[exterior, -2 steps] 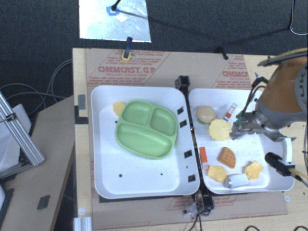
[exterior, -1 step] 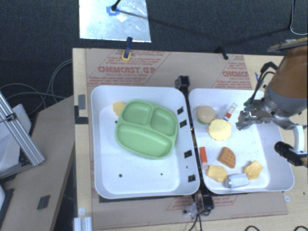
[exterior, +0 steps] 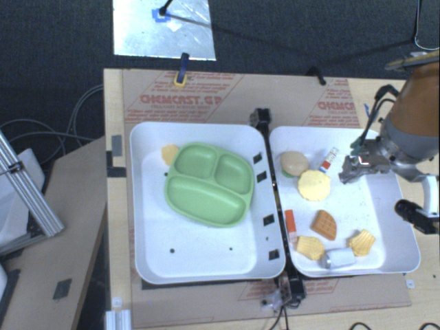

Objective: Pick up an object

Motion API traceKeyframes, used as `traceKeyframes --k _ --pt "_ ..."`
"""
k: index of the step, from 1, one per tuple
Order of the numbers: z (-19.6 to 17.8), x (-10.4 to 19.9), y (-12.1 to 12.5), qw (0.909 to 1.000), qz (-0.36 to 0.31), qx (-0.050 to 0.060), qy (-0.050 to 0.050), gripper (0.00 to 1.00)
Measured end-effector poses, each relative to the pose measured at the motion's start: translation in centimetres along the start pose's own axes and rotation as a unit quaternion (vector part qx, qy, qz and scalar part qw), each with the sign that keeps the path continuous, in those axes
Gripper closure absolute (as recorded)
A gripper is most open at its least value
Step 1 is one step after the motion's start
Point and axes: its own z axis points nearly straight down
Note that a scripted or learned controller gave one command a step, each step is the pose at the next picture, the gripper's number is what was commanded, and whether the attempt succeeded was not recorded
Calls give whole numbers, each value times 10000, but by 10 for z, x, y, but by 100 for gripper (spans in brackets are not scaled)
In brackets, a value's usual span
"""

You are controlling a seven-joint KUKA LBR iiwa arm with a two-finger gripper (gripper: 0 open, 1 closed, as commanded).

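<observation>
Far to the gripper's left we see a green tray [exterior: 208,184] in the left bin [exterior: 148,239], out of play. Closer in, a beige lump [exterior: 294,162], a yellow disc [exterior: 313,185] and a small tube [exterior: 329,159] crowd just left of the gripper [exterior: 348,170]. Whether it is wide or narrow we cannot tell, and we see nothing held. Descending here, we judge it could land between pieces or nudge the tube aside, closing on air.
</observation>
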Motion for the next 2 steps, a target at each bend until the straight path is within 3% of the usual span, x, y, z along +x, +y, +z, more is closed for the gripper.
traceKeyframes --k 2 --pt "-5 110 -4 10000 -26 12 12 100"
